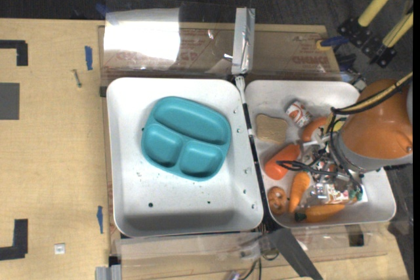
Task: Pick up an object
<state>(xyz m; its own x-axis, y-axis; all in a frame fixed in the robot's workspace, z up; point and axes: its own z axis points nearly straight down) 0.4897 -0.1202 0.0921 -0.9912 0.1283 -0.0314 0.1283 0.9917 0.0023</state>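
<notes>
I am looking down at the two white bins sitting side by side on the bench. The left bin [125, 141] is holding a teal divided plate [186, 137], lying flat with its three compartments facing up, roughly in the middle of the bin and slightly toward the far side.

The right bin [377, 203] is holding a clutter of small things. A tan slice of toy bread [268, 128] is lying near its left wall, and a small red-and-white can [298, 113] is lying tilted toward the far side. Just nearer me an orange-red rounded toy [281, 161] is resting beside an upright-angled toy carrot [299, 190]. A small brown-orange round piece [276, 197] is sitting near the front left corner, and another long orange piece [321, 211] is lying along the front edge.

The arm is reaching in from the right, its orange band [379, 130] hanging over the right bin's far right part. The gripper [323, 167] is sitting low among the objects, in a tangle of dark cables and hardware, just right of the carrot and the orange-red toy. I cannot tell from here how it is set or whether anything is caught in it; the wrist and wiring are covering that spot.
</notes>
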